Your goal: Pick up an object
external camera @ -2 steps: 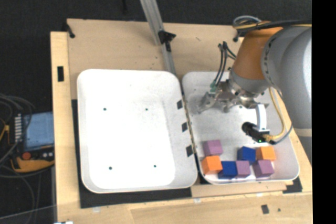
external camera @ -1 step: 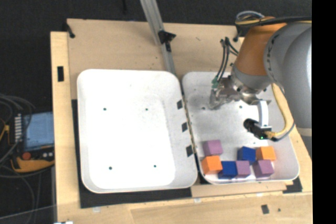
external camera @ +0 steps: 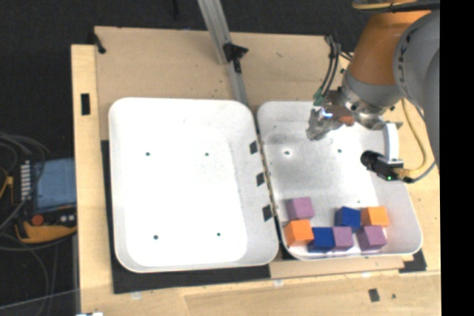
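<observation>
Presently the grey two-finger gripper [external camera: 320, 123], its state impossible to tell, is hovering near the right white plastic bin's [external camera: 337, 159] far edge, while the small coloured cubes [external camera: 335, 227] are clustering along its near edge.

grey arm [external camera: 415, 48] reaching in from right, orange band above wrist, gripper [external camera: 320, 122] pointing down-left

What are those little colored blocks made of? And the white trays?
The blocks look like foam or painted wood: matte, solid purple, orange and blue, no shine. It is hard to tell which. The white bins look like smooth moulded plastic, with rounded corners and a faint sheen.
</observation>
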`<action>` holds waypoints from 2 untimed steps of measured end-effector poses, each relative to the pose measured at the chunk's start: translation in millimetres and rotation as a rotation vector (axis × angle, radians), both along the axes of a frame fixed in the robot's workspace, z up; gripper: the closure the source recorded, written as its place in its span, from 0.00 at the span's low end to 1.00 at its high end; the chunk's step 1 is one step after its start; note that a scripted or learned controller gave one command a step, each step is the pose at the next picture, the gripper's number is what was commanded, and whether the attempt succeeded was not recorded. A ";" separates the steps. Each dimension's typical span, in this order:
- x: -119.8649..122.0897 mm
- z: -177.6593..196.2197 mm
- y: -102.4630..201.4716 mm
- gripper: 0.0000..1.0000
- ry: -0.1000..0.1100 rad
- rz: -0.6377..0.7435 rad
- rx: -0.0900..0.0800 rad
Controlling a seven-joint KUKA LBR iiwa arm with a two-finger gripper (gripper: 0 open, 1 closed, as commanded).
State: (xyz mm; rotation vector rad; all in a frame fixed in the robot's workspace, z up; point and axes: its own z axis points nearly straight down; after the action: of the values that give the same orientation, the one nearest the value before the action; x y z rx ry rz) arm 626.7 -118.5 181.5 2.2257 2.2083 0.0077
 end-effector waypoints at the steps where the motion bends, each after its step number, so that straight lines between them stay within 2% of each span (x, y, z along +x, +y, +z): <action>1: 7.3 59.0 -8.7 1.00 0.000 0.005 -0.001; 2: 8.6 112.4 -9.8 1.00 0.000 0.011 0.000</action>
State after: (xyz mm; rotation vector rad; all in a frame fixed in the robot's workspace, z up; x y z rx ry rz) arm 635.4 -128.3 294.0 2.2139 2.2199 0.0071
